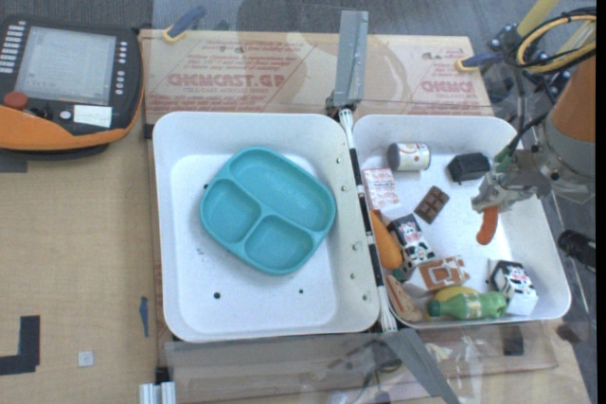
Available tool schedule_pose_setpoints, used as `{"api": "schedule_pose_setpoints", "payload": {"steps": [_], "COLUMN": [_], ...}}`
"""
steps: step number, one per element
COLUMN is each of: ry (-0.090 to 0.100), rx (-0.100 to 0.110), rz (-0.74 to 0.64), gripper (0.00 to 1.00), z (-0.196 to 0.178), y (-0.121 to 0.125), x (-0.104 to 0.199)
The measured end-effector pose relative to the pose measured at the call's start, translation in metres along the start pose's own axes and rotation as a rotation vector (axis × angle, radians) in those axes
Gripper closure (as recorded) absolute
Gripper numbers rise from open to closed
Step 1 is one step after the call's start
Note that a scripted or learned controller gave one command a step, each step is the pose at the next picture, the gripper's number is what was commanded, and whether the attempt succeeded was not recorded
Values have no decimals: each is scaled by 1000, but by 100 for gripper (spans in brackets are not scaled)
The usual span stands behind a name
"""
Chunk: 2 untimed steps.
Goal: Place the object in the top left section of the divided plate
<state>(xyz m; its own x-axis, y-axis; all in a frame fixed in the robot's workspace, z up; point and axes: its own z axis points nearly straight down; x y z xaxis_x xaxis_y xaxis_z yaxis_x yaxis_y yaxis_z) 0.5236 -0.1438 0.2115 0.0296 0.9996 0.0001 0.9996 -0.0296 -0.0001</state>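
The teal divided plate lies tilted in the left white bin, with one long section and two smaller ones. My gripper is over the right side of the right bin. An orange-red sausage-shaped piece hangs down from between its fingers, with its top end pinched. The gripper is well to the right of the plate, across the divider between the bins.
The right bin holds a small can, a black block, a chocolate bar, a carrot, small cartons and a green-yellow piece. A teach pendant lies at the far left of the bench.
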Motion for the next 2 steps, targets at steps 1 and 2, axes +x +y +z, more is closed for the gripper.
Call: {"api": "schedule_pose_setpoints", "payload": {"steps": [1, 2], "ry": [-1, 0], "rx": [2, 3], "rz": [134, -218], "gripper": [100, 100], "z": [-74, -22], "y": [-45, -9], "x": [63, 127]}}
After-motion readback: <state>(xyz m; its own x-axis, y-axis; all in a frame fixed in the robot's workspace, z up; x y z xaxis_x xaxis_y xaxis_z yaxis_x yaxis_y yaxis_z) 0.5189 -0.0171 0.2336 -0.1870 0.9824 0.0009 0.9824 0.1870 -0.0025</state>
